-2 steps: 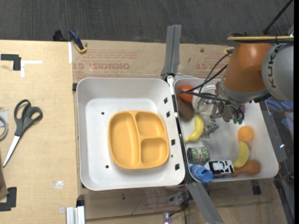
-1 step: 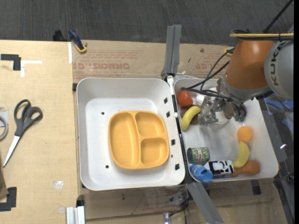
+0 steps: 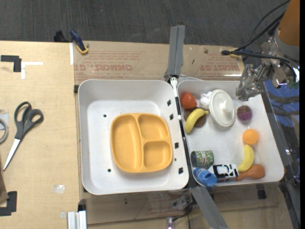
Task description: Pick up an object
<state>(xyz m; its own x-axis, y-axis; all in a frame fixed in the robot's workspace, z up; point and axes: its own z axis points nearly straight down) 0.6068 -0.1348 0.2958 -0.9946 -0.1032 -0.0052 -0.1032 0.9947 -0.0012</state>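
The end effector (image 3: 249,86) hangs over the right bin's (image 3: 274,128) far right corner, holding nothing; whether its fingers are apart or together I cannot tell. Near it lie a purple ball (image 3: 244,113), white lid (image 3: 222,108) and orange (image 3: 250,137).

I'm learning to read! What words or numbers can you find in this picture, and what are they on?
Cardboard behind the bins: red print, seen upside down and mirrored, looks like "CHEMICALS, CF"; the lines under it are too small to read.
Cardboard on the right: more red print, too blurred to read.
Green can: label too small to read.
Black-and-white thing: big white marks, not readable.
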